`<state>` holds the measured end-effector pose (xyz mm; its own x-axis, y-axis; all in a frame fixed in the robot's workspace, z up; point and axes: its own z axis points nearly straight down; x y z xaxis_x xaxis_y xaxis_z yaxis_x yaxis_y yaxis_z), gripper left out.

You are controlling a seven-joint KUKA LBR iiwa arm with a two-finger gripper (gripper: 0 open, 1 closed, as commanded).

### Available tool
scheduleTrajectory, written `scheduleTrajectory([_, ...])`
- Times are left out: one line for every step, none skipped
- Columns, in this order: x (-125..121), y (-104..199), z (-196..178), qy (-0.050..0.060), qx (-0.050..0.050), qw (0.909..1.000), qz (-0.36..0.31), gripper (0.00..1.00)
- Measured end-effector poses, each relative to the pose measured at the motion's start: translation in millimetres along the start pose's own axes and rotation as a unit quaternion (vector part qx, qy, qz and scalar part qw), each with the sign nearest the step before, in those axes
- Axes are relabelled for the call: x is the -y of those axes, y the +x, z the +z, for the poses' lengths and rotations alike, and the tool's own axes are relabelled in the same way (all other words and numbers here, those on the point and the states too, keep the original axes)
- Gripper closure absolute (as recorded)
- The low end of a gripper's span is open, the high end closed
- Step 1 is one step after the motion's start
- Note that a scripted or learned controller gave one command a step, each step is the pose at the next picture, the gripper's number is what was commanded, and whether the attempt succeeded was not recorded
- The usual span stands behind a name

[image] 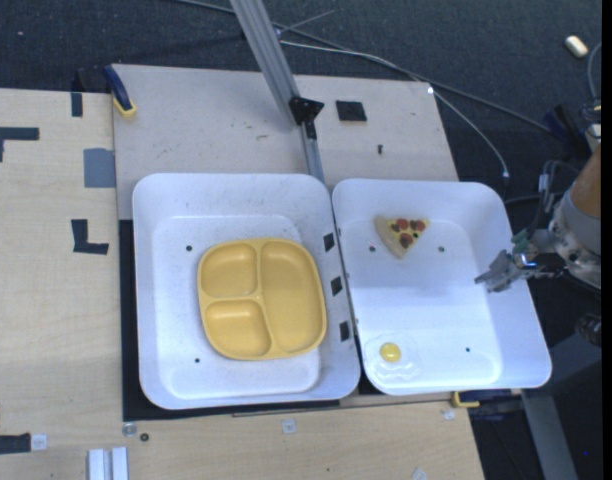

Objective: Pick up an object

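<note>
Nearest you, at the front of the right bin (506, 363), a toy fried egg (391, 356) lies flat: a white blob with a round yellow yolk, tucked close to the near left corner. In the left bin (151, 268) beside it sits a yellow divided plate (261, 298) with three compartments, roughly centred.

Move your eye to the middle depth and you meet the gripper (496, 276), coming in over the right wall of the right bin. It is small and dark against the white at this angle, and you cannot tell whether it is spread or closed. Nothing is visible in its grasp.

Farther back in the same bin lies a toy pizza slice (403, 233), tan with red and dark toppings, its point aimed toward the near side and its crust at the far end, so its long axis runs near to far.

The relation that matters: both toys lie to the gripper's left, the pizza slice left and farther, the fried egg left and nearer. Judging by eye, the slice looks slightly closer to the gripper, so you would likely carry it leftward and a little away before descending.

Beyond the bins, a metal pole (266, 43) slants across the pale surface (206, 118).
</note>
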<state>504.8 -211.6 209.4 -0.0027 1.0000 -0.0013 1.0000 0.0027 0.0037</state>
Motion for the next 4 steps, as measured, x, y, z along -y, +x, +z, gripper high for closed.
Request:
scheduleTrajectory([-1.9,10.2,-55.6,-0.001,0.0,1.0,0.0,1.0])
scheduleTrajectory([-11.0,60.3,-43.8,0.002,-0.001,1.0,-0.001,1.0])
scheduleTrajectory([-8.6,123.3,-42.4,0.003,-0.001,1.0,-0.002,1.0])
scheduleTrajectory([-11.2,170.0,-42.8,0.003,-0.001,1.0,-0.002,1.0])
